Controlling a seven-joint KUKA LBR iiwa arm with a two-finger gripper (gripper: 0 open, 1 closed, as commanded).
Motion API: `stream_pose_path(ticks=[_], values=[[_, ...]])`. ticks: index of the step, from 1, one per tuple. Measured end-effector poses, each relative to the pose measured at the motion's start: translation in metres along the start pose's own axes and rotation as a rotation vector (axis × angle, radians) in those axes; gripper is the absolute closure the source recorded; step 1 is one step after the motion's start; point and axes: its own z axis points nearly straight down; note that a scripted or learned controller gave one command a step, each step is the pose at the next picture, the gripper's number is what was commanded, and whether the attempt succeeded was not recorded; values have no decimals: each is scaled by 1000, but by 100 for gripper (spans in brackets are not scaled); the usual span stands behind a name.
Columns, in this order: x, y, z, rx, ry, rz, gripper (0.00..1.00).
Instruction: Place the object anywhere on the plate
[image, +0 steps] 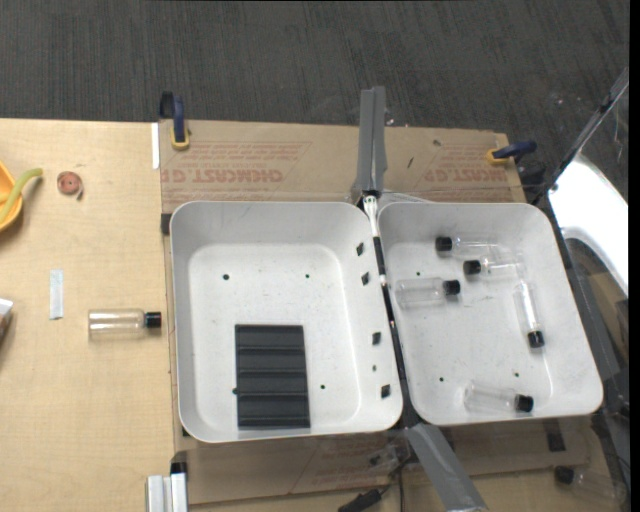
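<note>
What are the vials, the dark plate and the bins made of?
Vials: clear glass or plastic, you see the bin through them; caps look black plastic. Plate: matte black, ribbed, likely rubber or plastic. Bins: white moulded plastic, slightly glossy, with rounded corners.

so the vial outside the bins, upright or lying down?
Lying down. The vial rests on its side on the bench, black cap pointing toward the left bin.

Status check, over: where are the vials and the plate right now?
Five clear vials loose in right bin. Dark ribbed plate in left bin, nothing on it. One more vial out on the bench.
</note>
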Motion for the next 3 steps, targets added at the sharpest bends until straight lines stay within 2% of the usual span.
stream_pose_path(ticks=[1,2,3], values=[[52,-33,0,-1,1,44,0],[-15,-3,0,0,0,68,0],[64,-101,7,-1,2,69,0]])
